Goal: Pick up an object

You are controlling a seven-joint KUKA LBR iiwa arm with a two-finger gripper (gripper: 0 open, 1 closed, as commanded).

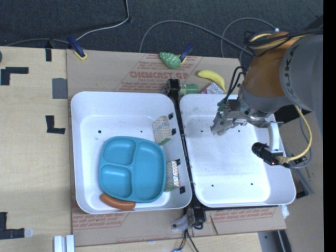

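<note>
A: Why is the gripper (220, 126) hung at centre right, above the right bin (236, 188)?

B: A pick seems intended, though the objects are gathered elsewhere; the blue plate (131, 168) and sausage (117, 202) lie in the left bin (89, 114); the banana (211, 79) is left on the cardboard (105, 72) above.

A: And the claw?

B: Nothing is seen gripped; its opening cannot be told.

The grey arm (307, 62) reaches in from the right of the camera view, its orange band (268, 70) sitting just above the wrist. The wrist bends downward and toward the left, carrying the gripper (220, 126) low. Cables loop around the band and trail from the wrist on the right side.
</note>
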